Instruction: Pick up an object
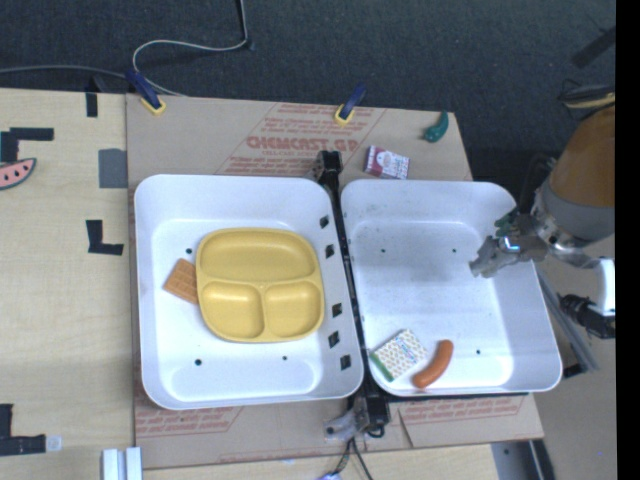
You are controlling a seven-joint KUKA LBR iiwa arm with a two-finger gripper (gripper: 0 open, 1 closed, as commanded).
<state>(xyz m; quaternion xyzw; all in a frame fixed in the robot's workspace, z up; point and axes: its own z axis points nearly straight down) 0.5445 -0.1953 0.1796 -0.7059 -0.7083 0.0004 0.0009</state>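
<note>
In the right bin (420,218) a small orange-red sausage (433,364) lies near the front wall. Beside it on the left sits a green-and-white patterned packet (399,353). The left bin (240,388) holds a yellow divided plate (262,283) with a brown waffle-like cracker (182,281) tucked at its left edge. My gripper (492,258) hangs over the right side of the right bin, well above and behind the sausage. Nothing shows between its fingers.
Cardboard (290,138) lies under both bins. Behind the bins rest a small dark red packet (386,162), a teal piece (436,126) and two yellow clamps (349,112). A black clip row (335,268) joins the bins. The arm's orange band (590,163) stands at the right.
</note>
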